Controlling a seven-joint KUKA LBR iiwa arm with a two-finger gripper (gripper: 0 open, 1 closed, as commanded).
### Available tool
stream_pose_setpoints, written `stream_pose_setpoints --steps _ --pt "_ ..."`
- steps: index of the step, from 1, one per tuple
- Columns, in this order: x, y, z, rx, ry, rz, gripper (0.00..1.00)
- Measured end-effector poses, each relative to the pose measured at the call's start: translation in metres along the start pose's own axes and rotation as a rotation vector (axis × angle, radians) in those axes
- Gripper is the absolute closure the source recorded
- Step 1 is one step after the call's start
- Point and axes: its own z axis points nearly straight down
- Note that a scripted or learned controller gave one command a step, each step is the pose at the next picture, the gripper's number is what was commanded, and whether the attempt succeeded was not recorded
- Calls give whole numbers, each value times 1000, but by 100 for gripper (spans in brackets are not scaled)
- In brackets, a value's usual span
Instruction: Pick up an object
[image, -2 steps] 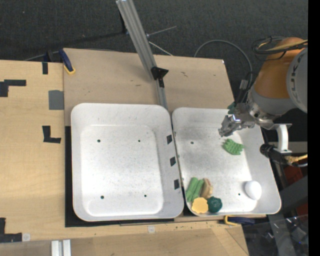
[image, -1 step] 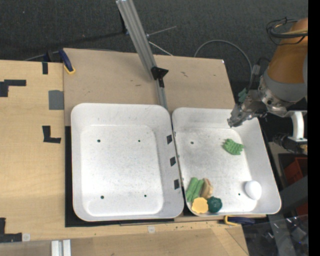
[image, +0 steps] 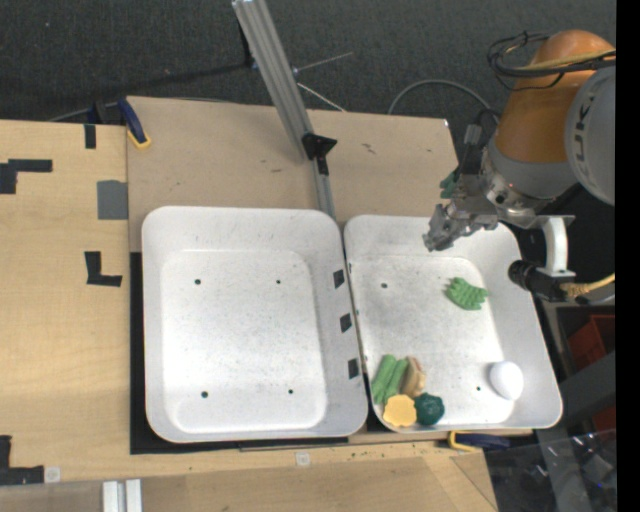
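Note:
My gripper hangs over the far edge of the right bin, with nothing between its fingers. A green ridged object lies in that bin, a little below and to the right of the gripper. At the bin's near edge sits a cluster: a green pod-like piece, a tan piece, a yellow piece and a dark green round piece. A white ball rests at the near right corner.
The left bin stands beside the right one. A slanted metal rail runs from the top down to the bins' shared far corner. Black clips sit along the divide between the bins.

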Motion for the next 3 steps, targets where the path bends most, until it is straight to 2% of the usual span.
stream_pose_setpoints --steps 2,3 --pt "115 14 13 1 1 -2 100" --pt "158 31 12 -1 1 -1 100"
